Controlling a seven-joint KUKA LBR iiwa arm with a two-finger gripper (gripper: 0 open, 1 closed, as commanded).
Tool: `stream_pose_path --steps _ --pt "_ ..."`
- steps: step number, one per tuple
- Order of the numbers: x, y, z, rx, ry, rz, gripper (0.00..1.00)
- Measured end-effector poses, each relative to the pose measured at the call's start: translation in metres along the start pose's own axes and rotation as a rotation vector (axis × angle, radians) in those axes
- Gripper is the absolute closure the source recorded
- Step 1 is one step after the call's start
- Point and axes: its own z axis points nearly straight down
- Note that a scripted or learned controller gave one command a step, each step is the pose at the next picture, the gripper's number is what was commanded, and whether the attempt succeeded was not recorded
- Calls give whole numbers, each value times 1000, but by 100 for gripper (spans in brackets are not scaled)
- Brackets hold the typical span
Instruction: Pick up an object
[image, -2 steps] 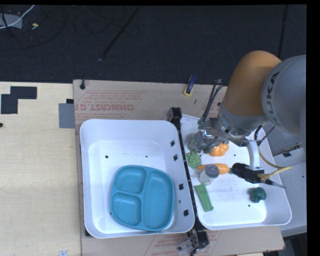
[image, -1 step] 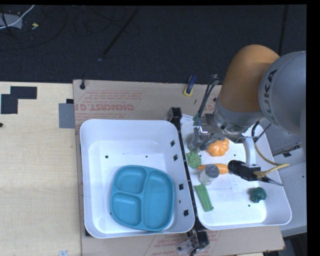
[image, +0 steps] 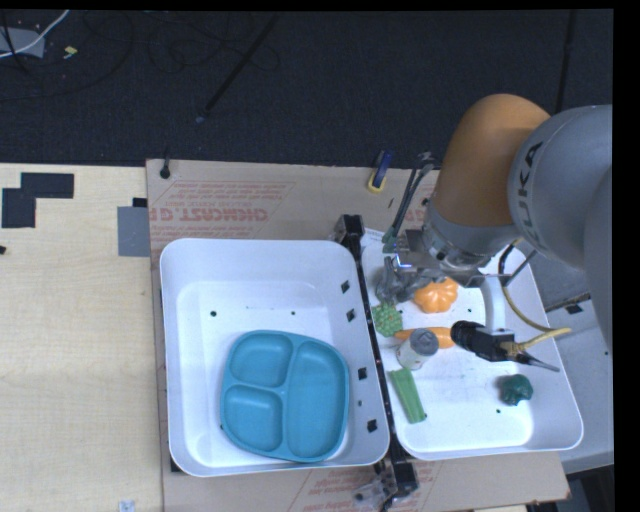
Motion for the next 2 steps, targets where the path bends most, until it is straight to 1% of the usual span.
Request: stream_pose_path --steps 1,2 --pt "-7 -2 -16 -3 1 0 100" --pt "-7 -6 5 1 0 2 100"
